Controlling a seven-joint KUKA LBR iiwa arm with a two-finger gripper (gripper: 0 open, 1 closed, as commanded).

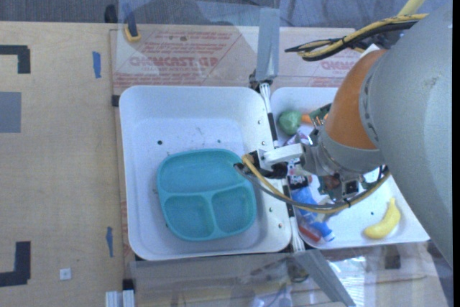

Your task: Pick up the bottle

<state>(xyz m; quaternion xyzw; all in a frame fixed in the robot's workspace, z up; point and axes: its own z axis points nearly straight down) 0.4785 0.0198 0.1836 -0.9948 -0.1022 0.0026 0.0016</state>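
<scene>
Grey arm [410, 126] hangs over the right bin [374, 216], jaws' state untellable, apparently reaching toward the bottle [310, 211] just below; next comes descent.

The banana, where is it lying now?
The banana lies in the right bin, near its front right corner in the camera view, just below the arm's wrist and right of the blue and red packet.

We saw a divided tray [207, 203] in the left bin [136, 126]; a banana [383, 221] lay lower right in the right bin [413, 226].
</scene>
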